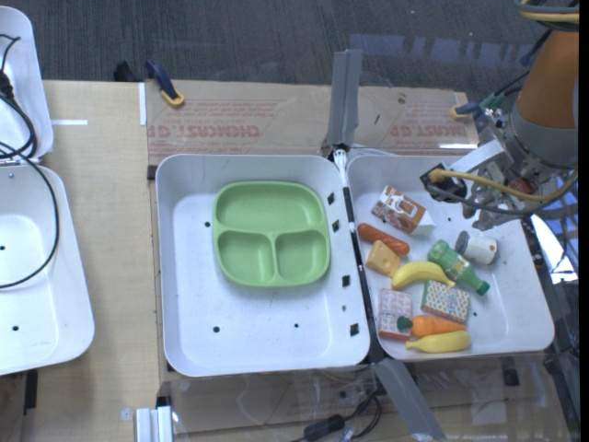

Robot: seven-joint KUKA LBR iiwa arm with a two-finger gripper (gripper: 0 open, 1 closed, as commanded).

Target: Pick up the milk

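Camera view shows the milk [402, 211] carton lying tilted in the right bin [537, 325], toward its eleven o'clock corner, just above the sausage [383, 238]. At three o'clock from the carton, apart from it, hangs the tool [474, 219]; what looks like a small white cylinder [480, 248] sits just below, and its finger spread cannot be told.

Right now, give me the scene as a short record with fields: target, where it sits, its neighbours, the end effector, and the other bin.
target: milk carton
location: right bin, upper left part, lying tilted
neighbours: carrot just below; cheese wedge lower; banana; green bottle
end effector: over the right bin's upper right, apart from the milk carton, nothing seen between its fingers
left bin: holds a green divided tray
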